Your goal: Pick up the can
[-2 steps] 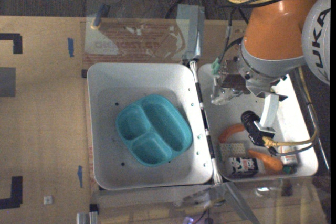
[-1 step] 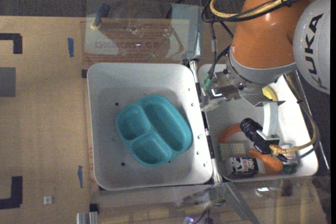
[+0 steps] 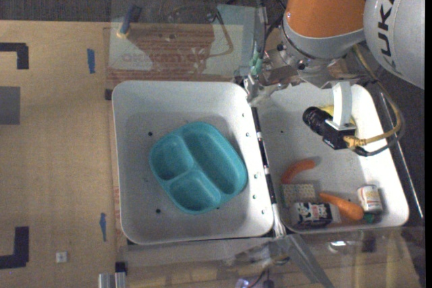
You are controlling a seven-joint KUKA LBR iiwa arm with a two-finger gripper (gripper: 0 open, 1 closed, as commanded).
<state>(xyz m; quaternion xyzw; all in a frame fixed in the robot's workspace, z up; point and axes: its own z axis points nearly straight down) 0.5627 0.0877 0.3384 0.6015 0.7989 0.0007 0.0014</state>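
Can (image 3: 370,198), small, white and cylindrical, lying near the right bin's (image 3: 398,175) lower right corner, beside a tapered orange carrot (image 3: 341,206) and a printed carton (image 3: 311,214). Glossy teal divided plate (image 3: 198,166) in the left bin (image 3: 128,145). Jaws (image 3: 254,92) above the bins' shared wall, far from the can; opening impossible to tell.
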